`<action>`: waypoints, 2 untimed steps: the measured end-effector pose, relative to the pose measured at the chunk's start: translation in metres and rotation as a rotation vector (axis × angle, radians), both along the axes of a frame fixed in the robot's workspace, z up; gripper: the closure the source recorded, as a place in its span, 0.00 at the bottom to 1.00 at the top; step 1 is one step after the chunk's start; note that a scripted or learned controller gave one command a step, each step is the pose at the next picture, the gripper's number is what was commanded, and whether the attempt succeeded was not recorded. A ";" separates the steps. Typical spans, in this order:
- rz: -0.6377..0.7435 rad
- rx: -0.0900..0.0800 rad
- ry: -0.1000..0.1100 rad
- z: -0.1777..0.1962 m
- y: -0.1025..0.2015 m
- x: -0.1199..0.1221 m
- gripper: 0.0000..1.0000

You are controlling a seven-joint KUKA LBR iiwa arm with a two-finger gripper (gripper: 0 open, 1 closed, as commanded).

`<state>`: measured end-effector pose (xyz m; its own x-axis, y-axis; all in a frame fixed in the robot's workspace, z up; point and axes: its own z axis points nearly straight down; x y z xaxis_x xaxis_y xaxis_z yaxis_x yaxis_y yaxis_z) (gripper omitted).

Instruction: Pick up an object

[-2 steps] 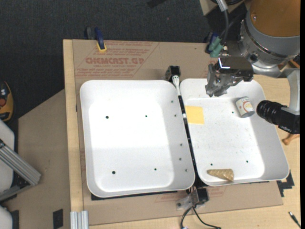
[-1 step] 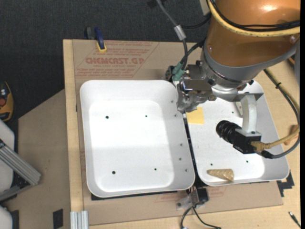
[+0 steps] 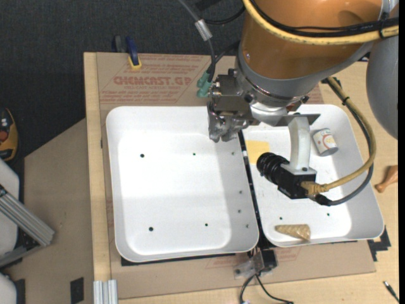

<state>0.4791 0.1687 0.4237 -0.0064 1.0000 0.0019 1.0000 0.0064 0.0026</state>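
My gripper [image 3: 221, 130] hangs over the back of the bench, just above the seam between the left bin [image 3: 171, 195] and the right bin [image 3: 345, 198]. The orange-banded wrist above hides most of it. A flat yellow piece [image 3: 257, 149] lies in the right bin, just right of the gripper and partly behind a black unit [image 3: 285, 175] mounted on the arm. A small white and grey cylinder [image 3: 324, 141] rests near the right bin's back right corner. A tan wedge [image 3: 295, 231] lies by that bin's front edge.
Both bins sit on a cardboard sheet [image 3: 158, 75] with red lettering. A blue and yellow clamp [image 3: 131, 53] stands at its back left corner. A tan cable [image 3: 354, 170] loops from the black unit across the right bin.
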 end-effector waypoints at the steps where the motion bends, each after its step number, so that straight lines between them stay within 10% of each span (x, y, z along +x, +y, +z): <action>1: 0.000 -0.003 0.009 -0.044 0.059 -0.001 1.00; 2: -0.004 0.008 -0.017 0.119 0.055 0.000 1.00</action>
<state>0.4794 0.2242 0.5430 -0.0023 0.9999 0.0100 0.9998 0.0021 0.0198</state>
